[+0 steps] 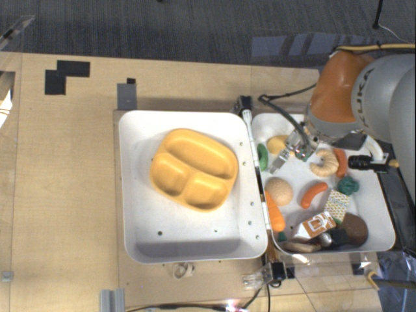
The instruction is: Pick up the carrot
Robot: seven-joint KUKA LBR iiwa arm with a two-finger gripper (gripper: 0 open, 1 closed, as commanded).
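The carrot [275,214] is seen lying against the left wall of the right bin [383,203], at about seven o'clock from the bin's middle, its orange body running along the wall with the thicker end lowest. The gripper [290,152] is held over the upper left part of the same bin, toward eleven o'clock, well apart from the carrot; its fingers appear spread apart, and nothing is seen between them. A round beige ball [279,190] sits just at one o'clock of the carrot, and a green piece [262,156] lies along the wall above it. Trouble is to be expected from the wall: with the carrot pressed against it, one finger could be blocked by the rim, or the ball could be caught instead. The yellow divided tray [194,168] rests in the left bin [140,194].
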